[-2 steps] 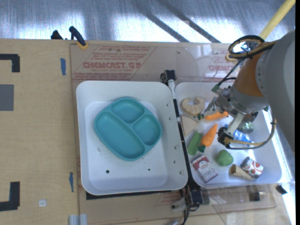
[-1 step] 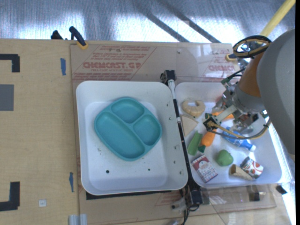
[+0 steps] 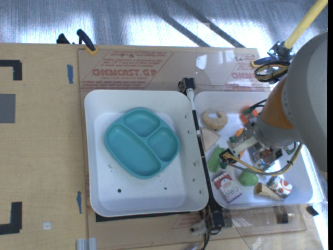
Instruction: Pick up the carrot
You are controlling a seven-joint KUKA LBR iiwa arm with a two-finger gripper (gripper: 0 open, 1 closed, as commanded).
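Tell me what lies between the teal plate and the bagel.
In the camera view, between the teal plate and the bagel lie the left bin's white rim and the black divider where the bins meet.

Two white bins (image 3: 96, 139) sat side by side. One teal plate (image 3: 141, 141) lay in the left one. The right bin (image 3: 304, 191) held one bagel (image 3: 214, 120), two green pieces (image 3: 248, 178), one small carton (image 3: 227, 186) and one orange bit (image 3: 245, 113).

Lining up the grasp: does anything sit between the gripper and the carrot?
Nothing visible does. The gripper hangs over the right bin, and what looks like the carrot lies just beyond it, partly covered by the arm at its wrist.
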